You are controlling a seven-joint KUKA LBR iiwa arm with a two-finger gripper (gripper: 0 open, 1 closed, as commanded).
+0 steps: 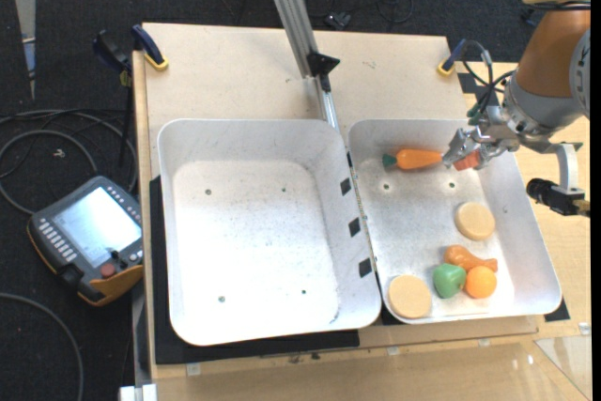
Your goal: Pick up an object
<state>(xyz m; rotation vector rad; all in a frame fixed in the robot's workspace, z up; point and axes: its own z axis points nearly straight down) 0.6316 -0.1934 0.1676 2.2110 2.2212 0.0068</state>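
Note:
My gripper (466, 151) hangs low over the far part of the right bin (531, 239), at the end of the grey arm with the orange band. An orange carrot with a green top (417, 159) lies just left of it, its thick end touching or nearly touching the gripper. A small red thing (468, 163) shows right under the gripper; I cannot tell whether it is held. Nearer the front lie a tan disc (475, 221), a second tan disc (409, 295), a green pepper (449, 279), an orange ball (481, 282) and an orange piece (459, 255).
The left bin (178, 230) sits beside the right one, their walls meeting at a ridge. A slanted metal rail (293, 5) rises from behind the bins. A teach pendant (89, 239) lies on the floor at left. Yellow clamps grip the bench's back corners.

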